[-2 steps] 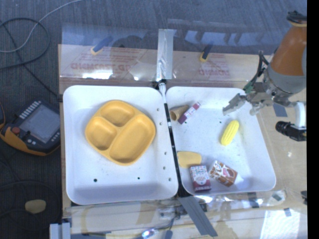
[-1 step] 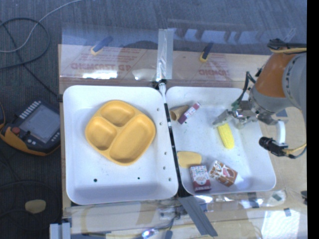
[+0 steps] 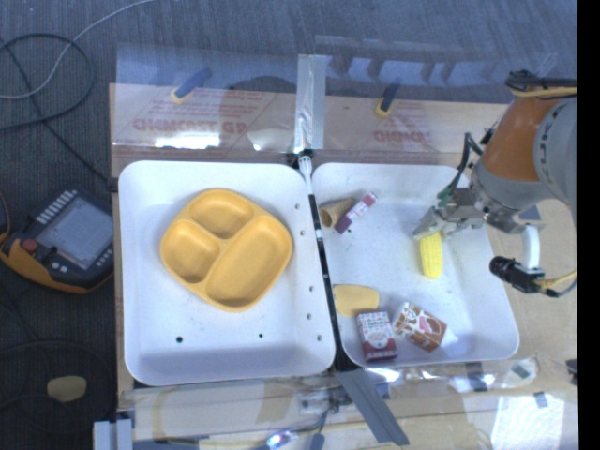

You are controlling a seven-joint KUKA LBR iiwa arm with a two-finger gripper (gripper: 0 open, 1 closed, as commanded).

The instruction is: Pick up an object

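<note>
Nearest the camera, two small cartons (image 3: 397, 330) and a yellow wedge (image 3: 355, 298) are seen at the front of the right bin (image 3: 487, 345). Further back, the corn cob (image 3: 430, 254) is found lying flat, with the gripper (image 3: 446, 225) parked right above its far end; finger state can't be told. A yellow divided plate (image 3: 226, 247) is sat in the left bin (image 3: 150, 345).

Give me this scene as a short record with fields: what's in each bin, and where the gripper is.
left bin: yellow three-compartment plate
right bin: corn cob, ice cream cone, small maroon packet, yellow bread-like piece, red carton, brown-and-white box
gripper: over the right bin, just above the corn cob's upper end
holding: nothing seen between the jaws
outside bins: teach pendant at left
</note>
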